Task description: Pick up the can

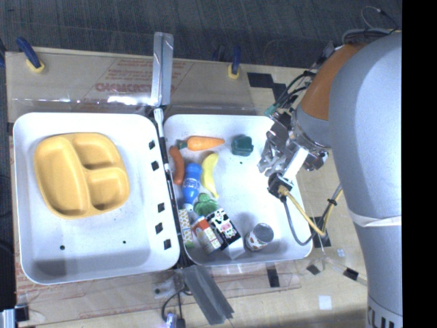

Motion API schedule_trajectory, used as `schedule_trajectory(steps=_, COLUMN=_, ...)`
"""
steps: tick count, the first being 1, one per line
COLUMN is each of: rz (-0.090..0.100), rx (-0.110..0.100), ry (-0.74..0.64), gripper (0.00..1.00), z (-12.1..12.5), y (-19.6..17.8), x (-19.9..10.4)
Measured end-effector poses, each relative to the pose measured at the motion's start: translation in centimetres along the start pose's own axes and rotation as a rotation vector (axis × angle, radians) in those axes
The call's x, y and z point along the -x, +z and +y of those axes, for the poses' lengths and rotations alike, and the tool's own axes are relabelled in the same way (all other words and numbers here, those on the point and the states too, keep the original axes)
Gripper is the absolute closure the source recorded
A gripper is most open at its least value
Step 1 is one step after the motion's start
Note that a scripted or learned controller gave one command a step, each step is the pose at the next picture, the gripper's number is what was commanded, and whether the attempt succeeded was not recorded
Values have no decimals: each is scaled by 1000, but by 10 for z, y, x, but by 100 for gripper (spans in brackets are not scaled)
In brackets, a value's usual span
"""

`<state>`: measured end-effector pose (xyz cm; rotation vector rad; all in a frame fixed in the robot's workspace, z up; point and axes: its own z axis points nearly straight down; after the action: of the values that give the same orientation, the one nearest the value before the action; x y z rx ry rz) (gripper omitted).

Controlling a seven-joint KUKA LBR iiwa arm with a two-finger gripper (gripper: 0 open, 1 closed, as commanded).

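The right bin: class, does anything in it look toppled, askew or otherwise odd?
The can lies tipped on its side near the right bin's front edge, its open end facing the camera. The other items are heaped along the left wall, some overlapping. Nothing looks spilled or damaged.

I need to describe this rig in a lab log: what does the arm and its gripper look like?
The arm is a thick, rounded grey body with an orange band above the wrist. Thin black cables loop beside that band. The gripper is a cluster of dark and silvery metal parts with a white block, and a yellow cable trails from its underside.
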<state>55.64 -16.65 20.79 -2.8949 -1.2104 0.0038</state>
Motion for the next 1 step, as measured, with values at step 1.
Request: schedule_trajectory(steps=1, rz=-3, rx=-7, ry=-10, gripper=100, z=-2, y=-8, x=-2)
